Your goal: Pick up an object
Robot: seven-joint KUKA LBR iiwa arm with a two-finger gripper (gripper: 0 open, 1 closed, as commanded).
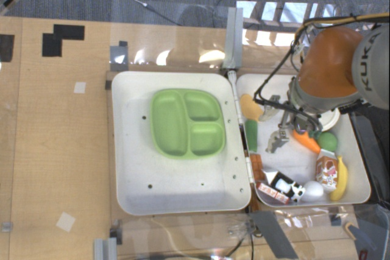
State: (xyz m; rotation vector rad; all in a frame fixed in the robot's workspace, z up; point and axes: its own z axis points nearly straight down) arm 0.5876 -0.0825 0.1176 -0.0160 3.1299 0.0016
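Carrot [306,141] angled lower-right, beside gripper [278,142]

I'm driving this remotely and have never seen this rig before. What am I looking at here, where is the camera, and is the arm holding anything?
This is one camera fixed above a wooden bench, looking down at a slant. Two shallow white bins sit side by side. The left bin holds a green divided plate. The right bin holds small toy items: a carrot, a banana, a green stick, a yellowish piece, a small carton and a few more near the front edge. The grey machine with the orange band is the robot arm, reaching in from the right. Its end effector hangs over the right bin, beside the carrot. I see nothing between its fingers, so it holds nothing yet.
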